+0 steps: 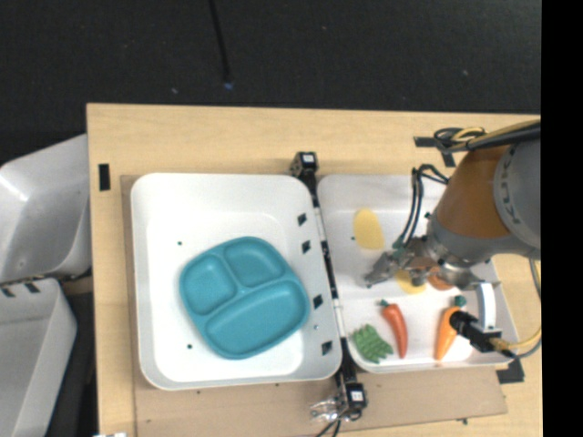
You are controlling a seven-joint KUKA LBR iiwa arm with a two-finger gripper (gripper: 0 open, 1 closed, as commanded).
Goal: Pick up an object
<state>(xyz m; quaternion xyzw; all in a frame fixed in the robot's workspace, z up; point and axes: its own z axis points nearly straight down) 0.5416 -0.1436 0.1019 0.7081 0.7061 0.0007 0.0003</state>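
Right white bin (364, 198): tool (387, 269), finger state unclear, just below yellow piece (368, 228), above red-orange carrot (394, 328).

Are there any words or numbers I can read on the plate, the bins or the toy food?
None can be read.
The blue plate is plain, with no writing.
The two white bins show small dark marks along their shared edge, too small to read as letters.
The yellow piece, red pepper, carrot and green piece carry no labels.
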